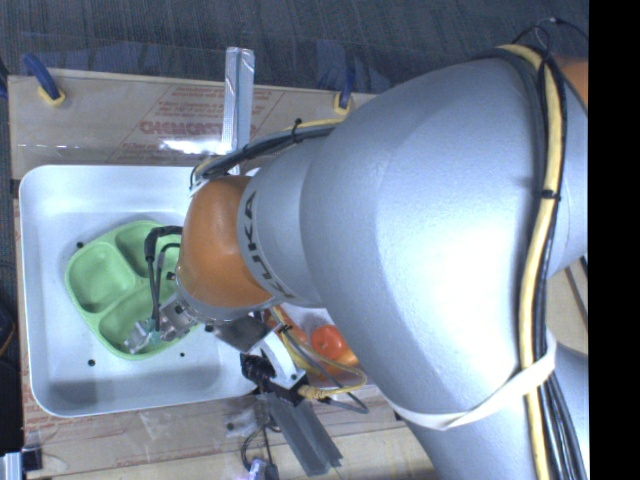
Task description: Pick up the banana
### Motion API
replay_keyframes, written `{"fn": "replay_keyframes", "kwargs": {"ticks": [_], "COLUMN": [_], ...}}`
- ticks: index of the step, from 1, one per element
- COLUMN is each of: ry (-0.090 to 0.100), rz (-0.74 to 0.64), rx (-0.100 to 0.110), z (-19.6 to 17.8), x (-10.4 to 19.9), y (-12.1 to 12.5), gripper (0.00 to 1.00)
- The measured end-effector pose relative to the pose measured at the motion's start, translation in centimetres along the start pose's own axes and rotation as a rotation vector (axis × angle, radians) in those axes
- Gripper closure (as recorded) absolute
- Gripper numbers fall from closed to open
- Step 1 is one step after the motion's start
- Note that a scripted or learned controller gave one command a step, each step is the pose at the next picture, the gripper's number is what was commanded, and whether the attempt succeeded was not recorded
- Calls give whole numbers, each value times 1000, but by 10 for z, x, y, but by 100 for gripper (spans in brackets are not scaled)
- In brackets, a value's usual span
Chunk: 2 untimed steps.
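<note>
Brown board covers the bench (110, 118) beneath a shallow white bin (40, 268) on the left; the gripper (160, 330) sits low inside that bin, over the near edge of a green divided plate (100, 273), and whether it is open or closed cannot be told, since the wrist hides it; above it the orange band (215, 248) joins the broad grey arm (420, 248), which covers the right half of the view; a yellow cable (548, 188) runs along the arm; an orange-red round object (330, 342) peeks out under the arm; the banana cannot be made out.
</note>
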State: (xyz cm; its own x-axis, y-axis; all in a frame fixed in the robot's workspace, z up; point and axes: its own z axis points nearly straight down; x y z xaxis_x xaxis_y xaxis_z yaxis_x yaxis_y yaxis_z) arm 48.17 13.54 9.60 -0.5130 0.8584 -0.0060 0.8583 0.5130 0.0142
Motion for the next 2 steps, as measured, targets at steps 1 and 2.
{"fn": "replay_keyframes", "kwargs": {"ticks": [1, 2], "ry": [5, 6], "rz": [-6, 12], "rx": [13, 17], "z": [-7, -132], "x": [2, 18], "y": [-3, 56], "gripper": [100, 100]}}
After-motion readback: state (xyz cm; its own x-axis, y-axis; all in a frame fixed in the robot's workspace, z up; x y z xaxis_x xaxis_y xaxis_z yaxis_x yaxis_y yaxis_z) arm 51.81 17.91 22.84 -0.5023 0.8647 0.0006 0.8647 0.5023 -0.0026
